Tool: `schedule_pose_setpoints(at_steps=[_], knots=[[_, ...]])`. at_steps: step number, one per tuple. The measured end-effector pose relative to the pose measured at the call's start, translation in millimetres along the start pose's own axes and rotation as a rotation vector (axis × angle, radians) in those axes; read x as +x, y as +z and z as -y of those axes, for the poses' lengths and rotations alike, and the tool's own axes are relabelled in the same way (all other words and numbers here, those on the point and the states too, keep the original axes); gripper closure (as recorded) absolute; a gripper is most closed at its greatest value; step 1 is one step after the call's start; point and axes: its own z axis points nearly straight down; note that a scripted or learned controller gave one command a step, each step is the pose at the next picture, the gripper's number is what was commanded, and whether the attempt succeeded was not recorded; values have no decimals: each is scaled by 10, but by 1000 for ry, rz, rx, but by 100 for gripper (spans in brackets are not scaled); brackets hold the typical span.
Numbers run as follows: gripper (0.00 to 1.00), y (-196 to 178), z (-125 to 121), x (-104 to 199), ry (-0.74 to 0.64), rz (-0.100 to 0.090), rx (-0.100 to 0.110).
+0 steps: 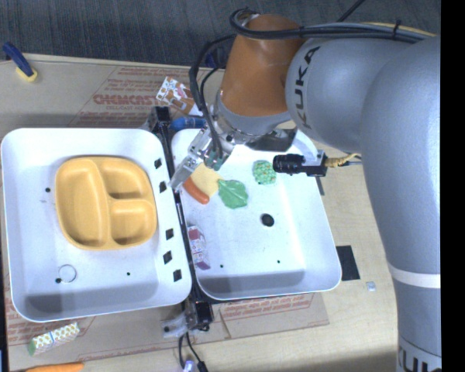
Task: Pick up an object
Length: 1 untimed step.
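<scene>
We're over the right bin (310, 231), and the gripper (195, 163) hangs low at its upper-left corner, right by the divider. We can't tell how it's set. Just beneath it sit a yellow block (205, 180) and an orange piece (197, 194), touching, with a green leaf-shaped piece (233, 194) just beside them. A yellow divided tray (106, 201) lies in the left bin (23, 208).

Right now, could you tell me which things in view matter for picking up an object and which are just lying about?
Part of the job:
- tool, low over the right bin
- yellow piece
- orange piece
- green leaf-shaped piece
- small green lump

Just lying about:
- yellow divided tray in the left bin
- blue-and-yellow clip on the cardboard
- wrapped item below the left bin
</scene>
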Motion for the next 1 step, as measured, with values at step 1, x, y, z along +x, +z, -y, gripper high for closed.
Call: schedule_pose_setpoints(at_steps=[1], knots=[[0, 0, -299, 224, -408, -2, 0]])
